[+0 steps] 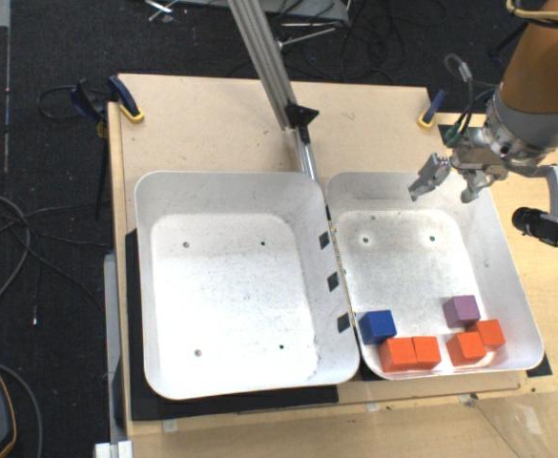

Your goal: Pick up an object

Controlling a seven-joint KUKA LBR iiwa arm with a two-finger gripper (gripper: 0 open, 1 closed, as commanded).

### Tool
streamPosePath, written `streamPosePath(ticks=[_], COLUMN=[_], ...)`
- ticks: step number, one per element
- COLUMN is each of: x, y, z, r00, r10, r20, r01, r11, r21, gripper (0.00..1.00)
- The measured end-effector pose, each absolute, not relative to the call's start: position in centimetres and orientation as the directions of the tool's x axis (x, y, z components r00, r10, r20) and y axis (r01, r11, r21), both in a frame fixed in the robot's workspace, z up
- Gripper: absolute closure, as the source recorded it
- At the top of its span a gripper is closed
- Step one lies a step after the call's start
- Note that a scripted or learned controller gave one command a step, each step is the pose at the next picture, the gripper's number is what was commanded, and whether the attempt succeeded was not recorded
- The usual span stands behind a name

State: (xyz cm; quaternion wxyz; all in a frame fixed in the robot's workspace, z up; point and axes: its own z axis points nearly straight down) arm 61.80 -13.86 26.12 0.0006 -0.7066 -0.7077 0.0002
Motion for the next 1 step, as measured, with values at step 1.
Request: streamPosePath(ticks=[1], x=[54.08], y=[-18.90], z=[16.17], r00=[0.006], r10=[1.000], r20=[0.001], r01=[1.000], r11=[-0.006], r21=[-0.011], gripper=[0.00])
